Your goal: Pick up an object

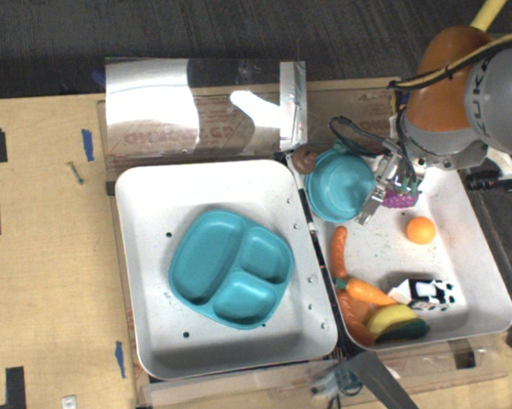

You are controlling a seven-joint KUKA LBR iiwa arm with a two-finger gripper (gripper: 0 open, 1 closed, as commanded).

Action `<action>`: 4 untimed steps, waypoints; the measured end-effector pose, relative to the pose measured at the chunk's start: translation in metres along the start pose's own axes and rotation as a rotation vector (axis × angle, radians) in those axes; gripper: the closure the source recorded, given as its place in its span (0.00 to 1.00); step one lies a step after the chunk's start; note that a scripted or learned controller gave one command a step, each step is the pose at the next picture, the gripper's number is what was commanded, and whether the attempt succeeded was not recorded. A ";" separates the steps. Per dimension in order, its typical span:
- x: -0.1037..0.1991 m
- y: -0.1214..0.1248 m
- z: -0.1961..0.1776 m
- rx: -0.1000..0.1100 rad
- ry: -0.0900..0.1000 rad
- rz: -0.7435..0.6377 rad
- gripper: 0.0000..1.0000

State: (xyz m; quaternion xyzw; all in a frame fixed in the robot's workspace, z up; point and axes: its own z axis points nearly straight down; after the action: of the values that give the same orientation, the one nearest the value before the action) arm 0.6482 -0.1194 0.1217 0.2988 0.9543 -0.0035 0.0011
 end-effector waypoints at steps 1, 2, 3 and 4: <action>-0.016 -0.106 0.035 -0.008 -0.001 -0.254 0.00; 0.076 -0.079 0.033 -0.010 -0.004 -0.278 0.00; -0.006 -0.019 0.006 -0.006 -0.002 0.050 0.00; 0.055 -0.062 0.027 -0.010 -0.008 -0.029 0.00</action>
State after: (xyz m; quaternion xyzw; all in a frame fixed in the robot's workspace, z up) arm 0.5678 -0.1393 0.0945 0.2849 0.9585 -0.0002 0.0066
